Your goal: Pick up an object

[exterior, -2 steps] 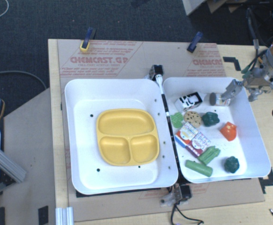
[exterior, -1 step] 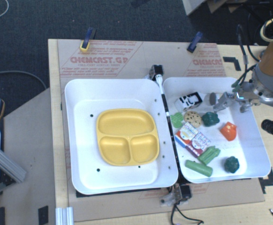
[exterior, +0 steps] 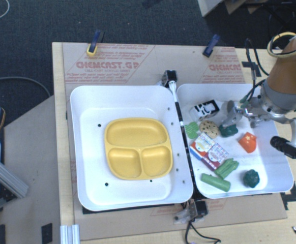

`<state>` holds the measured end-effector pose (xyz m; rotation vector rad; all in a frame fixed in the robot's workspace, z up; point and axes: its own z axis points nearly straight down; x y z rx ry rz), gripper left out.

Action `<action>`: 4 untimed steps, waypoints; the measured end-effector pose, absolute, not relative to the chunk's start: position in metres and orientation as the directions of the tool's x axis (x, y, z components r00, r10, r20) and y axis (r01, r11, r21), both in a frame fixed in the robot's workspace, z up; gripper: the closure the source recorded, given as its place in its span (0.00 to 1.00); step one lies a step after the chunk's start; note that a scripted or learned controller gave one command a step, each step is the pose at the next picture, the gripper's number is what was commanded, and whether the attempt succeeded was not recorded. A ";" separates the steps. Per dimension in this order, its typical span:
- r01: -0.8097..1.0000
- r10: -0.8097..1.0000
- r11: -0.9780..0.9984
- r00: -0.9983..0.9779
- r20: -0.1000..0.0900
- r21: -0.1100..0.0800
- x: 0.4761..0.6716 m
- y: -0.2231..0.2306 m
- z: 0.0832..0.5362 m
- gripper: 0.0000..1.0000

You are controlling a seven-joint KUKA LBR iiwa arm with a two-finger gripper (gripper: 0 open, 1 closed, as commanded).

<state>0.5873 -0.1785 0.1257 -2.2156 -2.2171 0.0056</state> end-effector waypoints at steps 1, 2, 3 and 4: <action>1.000 1.000 0.000 0.000 0.002 -0.006 0.586 -0.178 0.082 0.00; 1.000 1.000 -0.001 0.001 0.000 0.000 0.588 -0.178 0.095 1.00; 1.000 1.000 0.000 0.001 -0.004 0.007 0.595 -0.187 0.146 1.00; 1.000 1.000 0.000 0.000 -0.004 0.007 0.601 -0.195 0.194 1.00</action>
